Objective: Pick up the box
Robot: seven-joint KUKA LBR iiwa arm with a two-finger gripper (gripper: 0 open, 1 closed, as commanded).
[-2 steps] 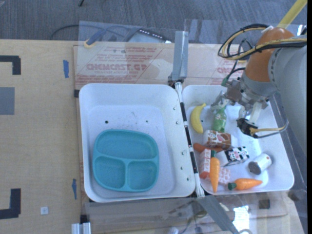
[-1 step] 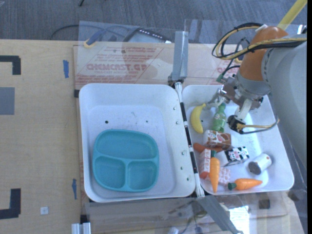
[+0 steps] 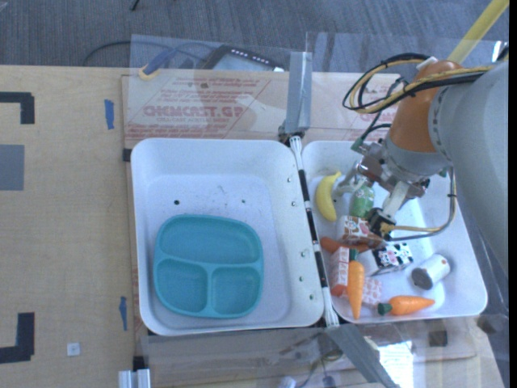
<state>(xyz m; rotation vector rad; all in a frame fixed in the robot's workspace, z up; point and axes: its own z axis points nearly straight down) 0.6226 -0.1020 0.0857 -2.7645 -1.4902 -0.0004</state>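
Surface: wooden bench top (image 3: 65, 217) under two white bins set side by side, with grey carpet beyond the far edge.
Landmark: right bin (image 3: 460, 293); all places below are given against it.
Left bin (image 3: 210, 164): touching the right bin along the shared hinge; it carries a teal tray (image 3: 210, 267) with three compartments.
Arm: grey, with an orange band (image 3: 416, 115), reaching over the right bin from its far right corner.
Gripper (image 3: 373, 194): low over the middle of the right bin, among the clutter; whether the jaws are spread or pressed together cannot be told, as cables and the wrist body hide them.
Box (image 3: 393, 257): small, white with black patches, lying in the right bin's middle, just nearer than the gripper; judged to be the task's thing.
Packet (image 3: 358, 233): printed red and brown, in the right bin, just left of the box and below the gripper.
Banana (image 3: 325, 197): yellow, by the right bin's left wall.
Carrots: one (image 3: 355, 288) standing along the left wall's near end, one (image 3: 409, 303) lying along the near wall.
Cylinder (image 3: 431, 271): white with a dark end, right of the box.
Progress: box lies on the bin floor with nothing seen clamping it; the pick appears not yet done.
Remaining: settle the jaws on the box, close, lift clear of the right bin.
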